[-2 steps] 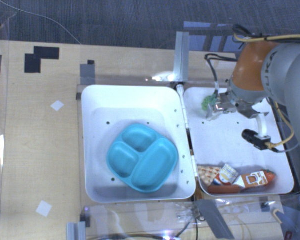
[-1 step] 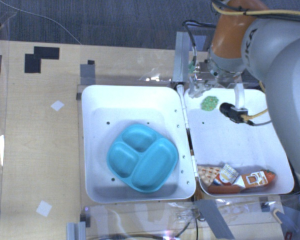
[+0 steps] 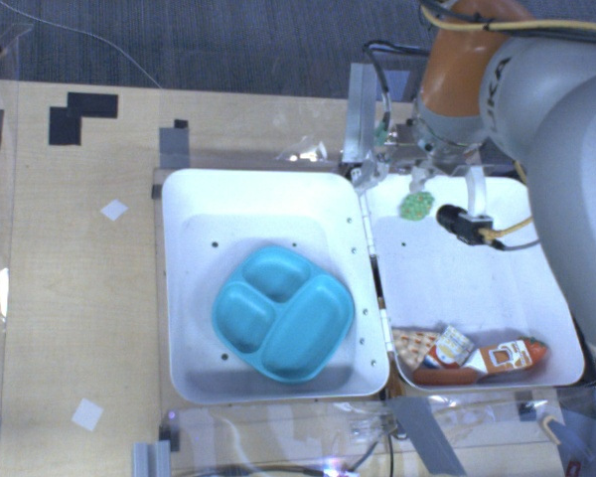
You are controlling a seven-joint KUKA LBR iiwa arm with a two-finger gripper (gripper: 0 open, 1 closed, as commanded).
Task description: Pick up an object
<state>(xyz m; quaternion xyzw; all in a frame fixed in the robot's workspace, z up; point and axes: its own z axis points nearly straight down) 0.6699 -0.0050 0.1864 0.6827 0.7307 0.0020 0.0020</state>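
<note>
The end effector point(image 3: 445, 179) hangs over the right bin's point(image 3: 477, 286) far corner, fingers spread wide; a small green lump point(image 3: 415, 206) lies just beside its left finger point(image 3: 418, 176), not held.

A divided plate point(image 3: 283, 311) lies in the left bin point(image 3: 184, 266). In the right bin point(image 3: 536, 296), a small lumpy object point(image 3: 416, 206) sits at the far left corner, and a cluster of food items point(image 3: 472, 355) lies along the near wall.

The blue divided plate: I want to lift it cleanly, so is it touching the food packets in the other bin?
Apart. The camera view shows the blue divided plate in the left bin, the food packets in the right bin, bin walls between.
</note>
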